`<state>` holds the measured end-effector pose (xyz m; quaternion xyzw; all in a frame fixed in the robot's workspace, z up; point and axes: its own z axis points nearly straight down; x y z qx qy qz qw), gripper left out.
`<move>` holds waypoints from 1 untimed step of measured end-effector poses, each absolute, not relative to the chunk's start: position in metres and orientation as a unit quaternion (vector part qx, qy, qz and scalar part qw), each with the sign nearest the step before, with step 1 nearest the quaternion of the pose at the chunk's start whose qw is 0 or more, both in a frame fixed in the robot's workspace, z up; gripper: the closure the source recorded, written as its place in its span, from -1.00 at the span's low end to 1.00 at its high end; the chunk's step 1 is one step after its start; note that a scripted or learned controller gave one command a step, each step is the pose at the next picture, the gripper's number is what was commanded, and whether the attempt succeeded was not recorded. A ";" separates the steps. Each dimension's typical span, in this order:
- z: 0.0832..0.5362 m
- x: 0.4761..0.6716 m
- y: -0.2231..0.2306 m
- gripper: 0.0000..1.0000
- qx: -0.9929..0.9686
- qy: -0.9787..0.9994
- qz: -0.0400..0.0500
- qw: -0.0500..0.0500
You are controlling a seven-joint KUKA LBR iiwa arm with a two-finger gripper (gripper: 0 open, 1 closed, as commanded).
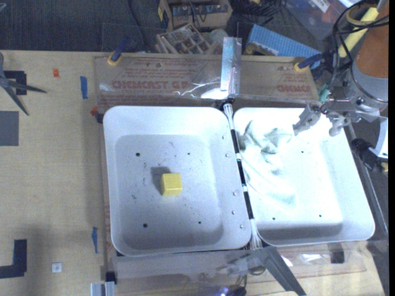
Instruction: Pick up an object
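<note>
A small yellow block [171,184] lies on the floor of the left bin [123,134], a little left of its middle. A pale green crumpled sheet [264,142] lies in the right bin [345,184], along its left side. My gripper [321,123] hangs over the far right part of the right bin, to the right of the sheet and well away from the block. Its two fingers [305,120] stand spread apart, open, with nothing between them.
A ridge [239,165] where the two bin walls meet runs between the bins. Clear taped panels [160,82] stand behind them, with blue clamps and cluttered boxes beyond. Cables [345,23] hang near the arm at the upper right.
</note>
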<state>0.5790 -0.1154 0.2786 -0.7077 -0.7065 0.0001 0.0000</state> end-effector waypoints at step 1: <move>0.145 0.530 -0.143 -1.00 -0.649 -0.761 0.000 0.000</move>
